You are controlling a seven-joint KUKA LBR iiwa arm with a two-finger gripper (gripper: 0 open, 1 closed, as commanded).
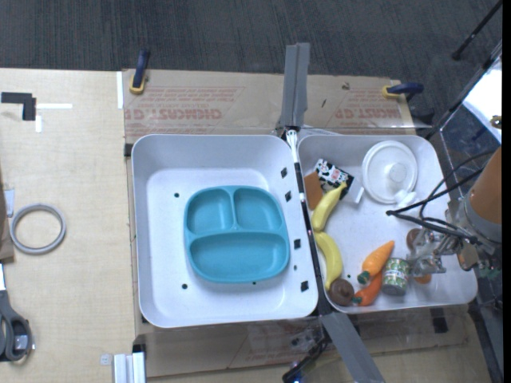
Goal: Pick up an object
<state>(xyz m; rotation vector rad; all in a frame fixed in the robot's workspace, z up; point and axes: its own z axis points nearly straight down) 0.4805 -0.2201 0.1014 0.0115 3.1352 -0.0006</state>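
Observation:
The right bin [435, 294] holds a yellow banana [326, 231], an orange carrot [377, 258], a small green-labelled can [395, 277], a brown round piece [342, 291], a black-and-white carton [330, 173] and a white round cup [390, 171]. My gripper [425, 258] hangs low over the right side of this bin, just right of the can and the carrot. Its metal parts and cables blur together there. The orange band of the arm [489, 198] shows at the right edge.
In the left bin [152, 214] lies a teal divided plate [237, 234]. On the bench to the left are a grey tape roll [34, 228] and scissors [14, 335]. Behind both bins lies cardboard [207, 106].

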